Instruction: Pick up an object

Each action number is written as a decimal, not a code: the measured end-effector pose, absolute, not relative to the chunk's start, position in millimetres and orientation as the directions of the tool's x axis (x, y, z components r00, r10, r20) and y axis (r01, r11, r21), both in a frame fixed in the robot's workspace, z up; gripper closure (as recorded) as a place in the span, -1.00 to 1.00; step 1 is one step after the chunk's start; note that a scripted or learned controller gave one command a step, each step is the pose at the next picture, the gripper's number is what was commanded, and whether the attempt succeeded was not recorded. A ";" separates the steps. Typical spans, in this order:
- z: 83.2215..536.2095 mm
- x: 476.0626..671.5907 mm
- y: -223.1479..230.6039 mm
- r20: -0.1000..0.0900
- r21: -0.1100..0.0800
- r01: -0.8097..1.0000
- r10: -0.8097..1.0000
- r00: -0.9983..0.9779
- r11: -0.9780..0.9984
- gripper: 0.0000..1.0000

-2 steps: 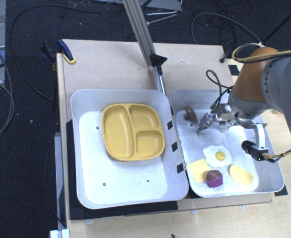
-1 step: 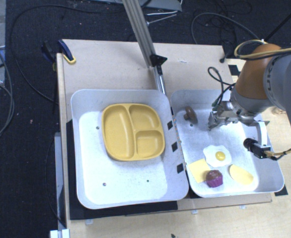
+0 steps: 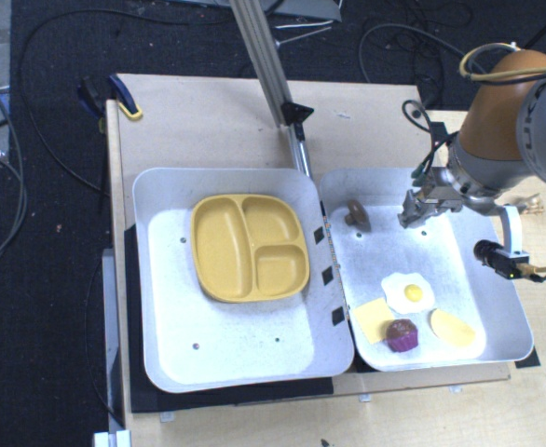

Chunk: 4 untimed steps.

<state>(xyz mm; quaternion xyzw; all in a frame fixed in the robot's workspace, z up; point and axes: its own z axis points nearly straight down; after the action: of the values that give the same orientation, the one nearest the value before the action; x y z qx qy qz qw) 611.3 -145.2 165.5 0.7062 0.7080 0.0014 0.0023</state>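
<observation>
Camera view: the gripper (image 3: 416, 214) hangs over the right bin (image 3: 497, 291), far side, its opening impossible to tell. A brown object (image 3: 357, 215) lies just left; fried egg (image 3: 409, 292) nearer.

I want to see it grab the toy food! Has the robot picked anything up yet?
Not yet. Nothing looks picked up: the fried egg, cheese slice, purple piece, yellow piece and small brown piece all lie in the right bin. The yellow tray sits in the left bin. The gripper is over the right bin's upper part, with nothing visible between its fingers. The whole grab is left.
</observation>
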 end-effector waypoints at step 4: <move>246.9 630.7 -22.4 0.001 -0.002 1.000 1.000 -0.008 0.008 1.00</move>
<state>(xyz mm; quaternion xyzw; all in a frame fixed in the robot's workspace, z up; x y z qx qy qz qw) 630.7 -22.4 246.9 0.7044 0.7098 -0.0002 -0.0011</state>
